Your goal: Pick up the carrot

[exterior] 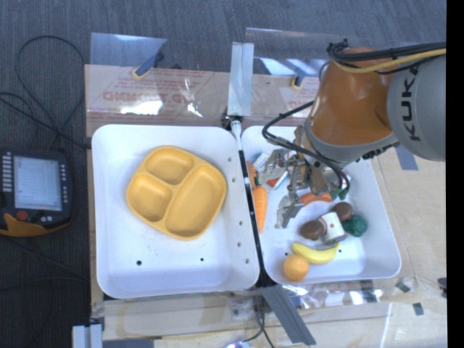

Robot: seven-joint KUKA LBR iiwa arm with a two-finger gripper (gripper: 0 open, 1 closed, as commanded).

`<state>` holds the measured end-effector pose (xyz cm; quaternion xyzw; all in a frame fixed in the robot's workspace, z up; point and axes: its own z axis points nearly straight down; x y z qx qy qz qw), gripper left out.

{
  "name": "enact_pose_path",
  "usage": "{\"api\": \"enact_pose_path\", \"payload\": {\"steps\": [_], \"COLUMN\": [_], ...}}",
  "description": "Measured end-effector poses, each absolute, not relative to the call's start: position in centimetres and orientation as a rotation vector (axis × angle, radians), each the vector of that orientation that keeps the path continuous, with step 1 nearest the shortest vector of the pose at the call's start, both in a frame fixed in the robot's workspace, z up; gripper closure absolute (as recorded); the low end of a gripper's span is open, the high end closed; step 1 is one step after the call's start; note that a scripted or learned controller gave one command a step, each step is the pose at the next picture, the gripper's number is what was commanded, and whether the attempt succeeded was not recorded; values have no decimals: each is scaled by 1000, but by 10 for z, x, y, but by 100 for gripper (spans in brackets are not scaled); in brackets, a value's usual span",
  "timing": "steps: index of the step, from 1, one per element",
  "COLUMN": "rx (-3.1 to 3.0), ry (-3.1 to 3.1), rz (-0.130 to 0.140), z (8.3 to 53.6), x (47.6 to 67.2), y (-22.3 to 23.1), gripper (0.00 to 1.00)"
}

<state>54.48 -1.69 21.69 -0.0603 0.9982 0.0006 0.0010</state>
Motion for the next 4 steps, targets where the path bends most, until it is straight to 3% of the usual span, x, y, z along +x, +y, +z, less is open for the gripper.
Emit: {"api": "enact_pose_path", "payload": {"steps": [1, 2, 3, 4], "rx": [-489, -584, -353, -281], "ry": [3101, 3082, 3117, 3121], "rz": [-2, 3, 3, 4], "z": [184, 185, 185, 216], "x": [603, 668, 669, 669], "y": [-66, 3, 71, 132], "gripper": [0, 0, 0, 0]}}
